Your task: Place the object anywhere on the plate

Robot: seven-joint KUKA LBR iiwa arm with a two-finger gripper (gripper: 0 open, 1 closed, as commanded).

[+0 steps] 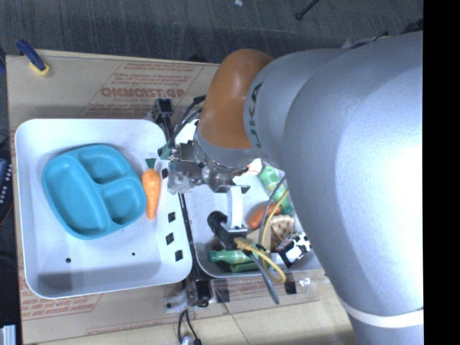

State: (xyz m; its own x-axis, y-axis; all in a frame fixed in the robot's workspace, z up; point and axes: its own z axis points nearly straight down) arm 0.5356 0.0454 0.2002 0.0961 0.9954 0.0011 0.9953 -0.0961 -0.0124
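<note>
A blue divided plate (92,189) lies in the left white bin (43,264). An orange carrot (151,193) stands lengthwise against the plate's right rim, its thick end uppermost. My gripper (173,175) is just right of the carrot's top, over the wall between the two bins. The big grey arm and its orange band cover much of it. I cannot tell whether the carrot is held or rests in the bin.
The right bin (203,264) is mostly hidden under the arm. In it I see a green bottle-like thing (231,258), an orange item (256,216), a brownish item (282,228) and a black-and-white piece (296,247). Brown cardboard (108,85) lies under both bins.
</note>
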